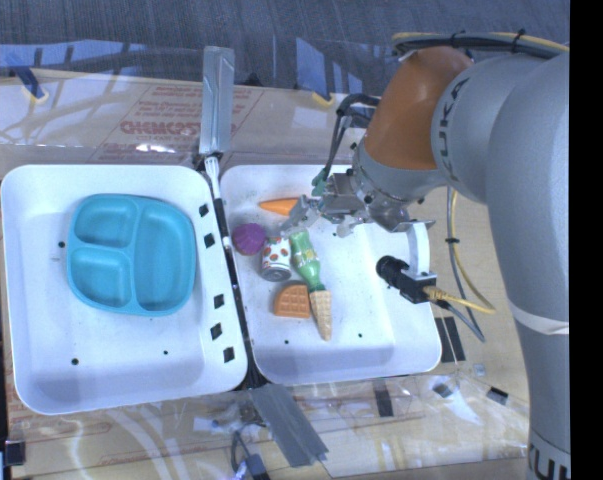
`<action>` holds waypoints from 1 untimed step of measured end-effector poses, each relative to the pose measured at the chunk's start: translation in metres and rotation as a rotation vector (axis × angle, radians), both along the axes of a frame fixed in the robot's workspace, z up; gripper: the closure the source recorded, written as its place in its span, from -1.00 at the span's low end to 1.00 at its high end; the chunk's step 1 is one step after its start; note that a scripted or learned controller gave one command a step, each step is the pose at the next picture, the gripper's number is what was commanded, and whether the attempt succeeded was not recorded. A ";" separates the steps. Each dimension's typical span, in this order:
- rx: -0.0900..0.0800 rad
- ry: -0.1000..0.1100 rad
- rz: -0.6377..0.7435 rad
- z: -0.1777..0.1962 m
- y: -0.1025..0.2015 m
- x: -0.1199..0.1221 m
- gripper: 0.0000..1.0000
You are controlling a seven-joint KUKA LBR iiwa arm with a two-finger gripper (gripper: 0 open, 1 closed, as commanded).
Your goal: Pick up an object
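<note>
Two shallow white bins sit side by side on the tabletop (pixel 131 118), and the right bin (pixel 381 343) holds all the small things. Nearest the bottom of the frame lie an ice-cream cone toy (pixel 322 314), long axis running up and down the frame with its point toward the bottom, and a waffle piece (pixel 292 301) touching its left side. Just above them a green bottle (pixel 305 259) lies tilted, its long axis running from lower right to upper left, with a small can (pixel 276 259) against its left and a purple ball (pixel 249 238) further left near the divider. An orange carrot (pixel 279 206) lies higher still, pointing left.

The end effector (pixel 326 203) hangs over the upper middle of that bin, just right of the carrot and directly above the bottle's upper end (whether it is wide or narrow I cannot tell). The bottle looks the likeliest target, lying immediately below and slightly left; the can and carrot crowd it closely and could be knocked. A black fitting (pixel 401 276) on the arm sits to the right. The left bin (pixel 31 358) carries a blue divided plate (pixel 133 254), well apart.
</note>
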State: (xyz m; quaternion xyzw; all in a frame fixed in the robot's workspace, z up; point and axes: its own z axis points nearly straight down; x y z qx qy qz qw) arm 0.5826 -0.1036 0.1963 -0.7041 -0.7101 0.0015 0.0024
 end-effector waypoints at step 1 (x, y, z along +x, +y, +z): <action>-0.001 -0.001 0.025 -0.103 -0.014 -0.005 -1.00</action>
